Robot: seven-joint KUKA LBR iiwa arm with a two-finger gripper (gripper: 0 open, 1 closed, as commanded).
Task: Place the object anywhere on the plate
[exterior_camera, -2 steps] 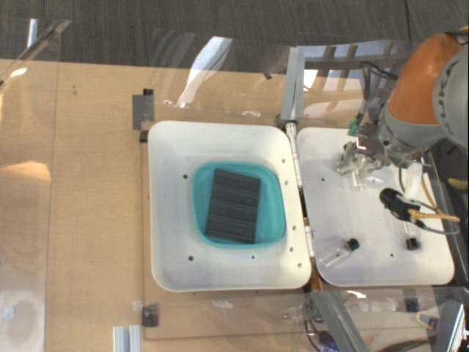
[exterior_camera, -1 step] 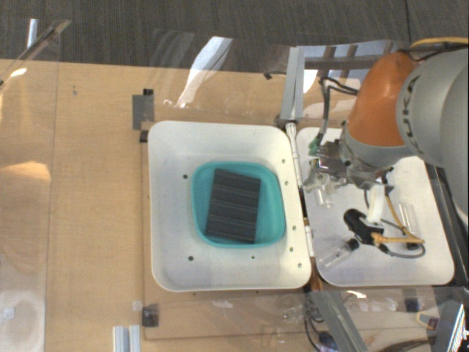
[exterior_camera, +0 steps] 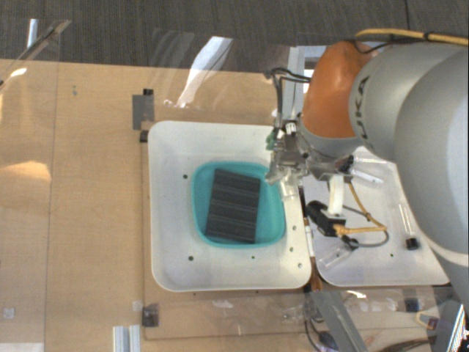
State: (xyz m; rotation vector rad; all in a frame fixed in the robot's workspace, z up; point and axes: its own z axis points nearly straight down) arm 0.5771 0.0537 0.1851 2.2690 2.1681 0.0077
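We see the dark ribbed block [exterior_camera: 234,207] already lying flat on the teal plate [exterior_camera: 275,222] in the left bin [exterior_camera: 168,196], stiff and light by our guess, best pinched across its long edges, while the tool [exterior_camera: 284,169] hovers by the plate's right rim.

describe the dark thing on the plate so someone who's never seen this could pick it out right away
Start at the left white bin; a teal plate lies in its middle. Flat on that plate lies a dark grey ribbed block, rectangular and slightly tilted. It is the one dark thing in that bin.
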